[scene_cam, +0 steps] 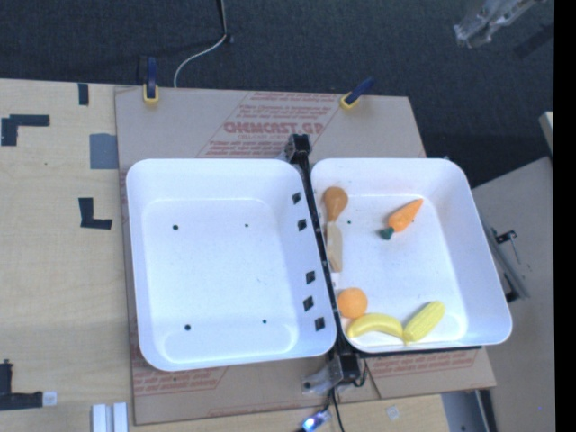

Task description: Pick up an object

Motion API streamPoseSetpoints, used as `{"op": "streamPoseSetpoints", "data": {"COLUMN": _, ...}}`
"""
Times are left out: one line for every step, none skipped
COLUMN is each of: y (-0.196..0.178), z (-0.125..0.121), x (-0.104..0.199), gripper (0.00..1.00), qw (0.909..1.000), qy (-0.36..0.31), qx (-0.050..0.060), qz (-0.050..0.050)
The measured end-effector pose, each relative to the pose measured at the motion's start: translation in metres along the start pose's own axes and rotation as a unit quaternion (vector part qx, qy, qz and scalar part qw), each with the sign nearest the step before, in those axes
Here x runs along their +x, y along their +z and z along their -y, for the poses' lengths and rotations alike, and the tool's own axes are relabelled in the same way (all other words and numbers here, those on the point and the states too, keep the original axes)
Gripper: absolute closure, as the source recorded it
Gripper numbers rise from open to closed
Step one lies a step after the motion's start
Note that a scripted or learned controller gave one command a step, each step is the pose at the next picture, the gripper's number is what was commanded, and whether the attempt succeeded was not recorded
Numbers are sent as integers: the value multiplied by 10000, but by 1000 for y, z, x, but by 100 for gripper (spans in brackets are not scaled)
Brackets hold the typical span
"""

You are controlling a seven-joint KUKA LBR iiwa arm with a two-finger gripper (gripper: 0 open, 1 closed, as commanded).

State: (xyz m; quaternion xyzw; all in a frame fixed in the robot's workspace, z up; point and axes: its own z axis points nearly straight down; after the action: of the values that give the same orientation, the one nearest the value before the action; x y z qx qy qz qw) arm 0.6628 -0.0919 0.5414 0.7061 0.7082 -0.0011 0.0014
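The right bin holds several toy foods. An orange carrot lies near its back right. A brown pear-like piece and a pale beige piece rest against the left wall. At the front lie an orange ball, a yellow banana and a yellow corn cob. My gripper appears blurred at the top right, high above the dark floor and well behind the right bin, touching nothing.
The left bin sits beside the right one, joined by a black divider. Both rest on a cardboard sheet held by two clamps. A white cable runs behind.
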Motion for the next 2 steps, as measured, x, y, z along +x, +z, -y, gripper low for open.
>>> {"op": "streamPoseSetpoints", "data": {"y": -10, "z": 0, "x": 0, "gripper": 100, "qw": 10000, "qy": -2, "qx": 2, "qz": 9}}
{"op": "streamPoseSetpoints", "data": {"y": -20, "z": -1, "x": 1, "gripper": 100, "qw": 10000, "qy": -6, "qx": 0, "qz": 18}}
